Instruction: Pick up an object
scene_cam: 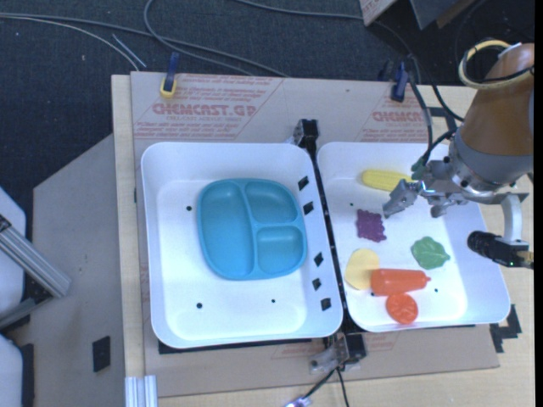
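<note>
The right bin (484,303) holds several toy foods: a yellow corn cob (382,179), a purple grape bunch (370,225), a green leaf (430,252), a pale yellow piece (361,266), an orange carrot (397,280) and a red-orange round fruit (402,309). My gripper (420,203) hangs over the upper middle of this bin, just right of the corn and above the leaf. Its fingers stand apart, open, with only white bin floor between them.
In the left bin (170,295) lies a blue divided plate (252,227). A black divider (316,219) runs between the bins. The arm's orange band (501,108) and a black fitting (496,246) overhang the right bin's right side. Cables trail at the back.
</note>
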`<state>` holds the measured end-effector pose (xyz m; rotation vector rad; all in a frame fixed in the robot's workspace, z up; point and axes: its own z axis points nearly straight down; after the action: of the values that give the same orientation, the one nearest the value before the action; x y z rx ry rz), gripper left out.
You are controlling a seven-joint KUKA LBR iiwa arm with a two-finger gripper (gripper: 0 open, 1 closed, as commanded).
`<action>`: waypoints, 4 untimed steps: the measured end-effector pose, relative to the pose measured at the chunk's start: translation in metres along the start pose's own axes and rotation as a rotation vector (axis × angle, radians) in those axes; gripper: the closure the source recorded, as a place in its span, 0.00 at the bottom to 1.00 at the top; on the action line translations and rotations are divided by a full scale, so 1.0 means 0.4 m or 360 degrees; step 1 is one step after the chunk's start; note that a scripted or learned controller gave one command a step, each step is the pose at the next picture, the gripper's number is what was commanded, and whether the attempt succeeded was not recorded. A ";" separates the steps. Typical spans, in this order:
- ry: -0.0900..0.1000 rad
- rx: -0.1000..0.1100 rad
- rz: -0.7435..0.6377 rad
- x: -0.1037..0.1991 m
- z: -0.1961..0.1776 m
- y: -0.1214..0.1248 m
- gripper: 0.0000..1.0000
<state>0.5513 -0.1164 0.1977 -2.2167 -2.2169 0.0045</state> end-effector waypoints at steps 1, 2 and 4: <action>0.0000 -0.0001 0.0001 -0.004 0.107 0.001 0.00; 0.0000 -0.0002 0.0000 0.010 0.216 0.004 0.00; -0.0006 -0.0019 -0.0001 0.007 0.069 0.023 1.00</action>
<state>0.5604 -0.1137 0.1700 -2.2235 -2.2255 -0.0046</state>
